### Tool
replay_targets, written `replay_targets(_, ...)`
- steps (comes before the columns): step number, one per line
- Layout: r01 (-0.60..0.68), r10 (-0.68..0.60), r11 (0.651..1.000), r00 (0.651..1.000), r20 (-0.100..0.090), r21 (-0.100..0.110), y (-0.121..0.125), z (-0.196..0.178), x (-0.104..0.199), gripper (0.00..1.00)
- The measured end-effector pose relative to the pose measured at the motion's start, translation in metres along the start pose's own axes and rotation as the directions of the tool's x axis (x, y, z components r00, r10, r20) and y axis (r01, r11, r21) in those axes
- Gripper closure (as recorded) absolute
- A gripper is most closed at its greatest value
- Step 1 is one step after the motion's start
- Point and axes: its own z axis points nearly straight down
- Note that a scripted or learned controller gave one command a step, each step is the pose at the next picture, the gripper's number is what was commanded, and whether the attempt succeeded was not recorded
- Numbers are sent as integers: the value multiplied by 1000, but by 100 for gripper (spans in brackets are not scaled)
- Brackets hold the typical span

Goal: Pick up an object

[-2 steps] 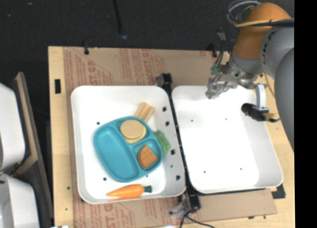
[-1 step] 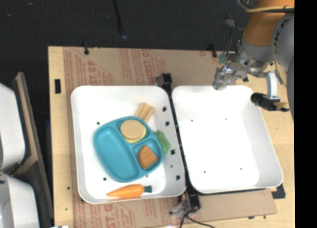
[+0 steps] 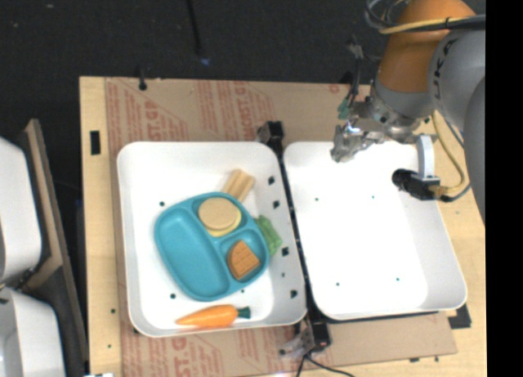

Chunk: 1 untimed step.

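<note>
Camera view. The gripper (image 3: 347, 148) hangs over the far-left corner of the right bin (image 3: 425, 285). Whether its fingers are released or clenched cannot be told at this angle, and nothing is seen between them.

The candidate objects all lie in the left bin (image 3: 135, 204), well apart from the fingers, to their left and nearer the camera. A blue compartment tray (image 3: 192, 265) sits at the bin's middle. It carries a round tan biscuit (image 3: 221, 214) in its far compartment and a brown waffle piece (image 3: 243, 259) in its near-right compartment. A tan wooden block (image 3: 239, 183) touches the tray's far edge. A green piece (image 3: 270, 236) lies just beside the tray's right edge. An orange carrot (image 3: 211, 316) lies alone near the bin's front wall.

Judgement: the step in hand is the approach. The carrot is the cleanest target, with bare floor on its far side. The fingers should span its narrow width, not its length.

Edges: the divider between the bins carries black clips (image 3: 270, 132); the arm should cross above them. The carrot's closeness to the front wall limits room for the near finger. The green piece sits tight between tray and divider wall, so it is a poor choice.
</note>
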Motion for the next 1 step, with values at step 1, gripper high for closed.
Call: replay_targets(1,0,0,1000,1000,0,1,-18,4,42,100)
